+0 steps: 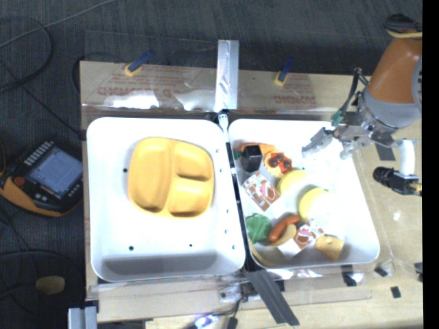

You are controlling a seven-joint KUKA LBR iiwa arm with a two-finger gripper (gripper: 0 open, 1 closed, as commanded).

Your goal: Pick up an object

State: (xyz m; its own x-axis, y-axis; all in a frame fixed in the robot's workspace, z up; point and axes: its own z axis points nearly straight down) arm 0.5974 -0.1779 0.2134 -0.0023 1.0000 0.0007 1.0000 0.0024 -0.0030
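The right bin (pixel 357 184) holds a heap of small items: a black block (pixel 250 155), an orange and red piece (pixel 278 160), a patterned packet (pixel 260 189), a pale yellow ball (pixel 291 181), a yellow lemon (pixel 314 201), a green piece (pixel 257 226), a sausage (pixel 282 229) and a tan chunk (pixel 330 246). My gripper (pixel 330 147) hangs over the bin's far right part, up and right of the heap. It is open, with nothing between its fingers.
A yellow divided plate (pixel 170 177) lies in the left bin (pixel 110 252). A metal divider (pixel 227 81) stands behind the two bins. A handheld device (pixel 48 177) lies on the floor to the left.
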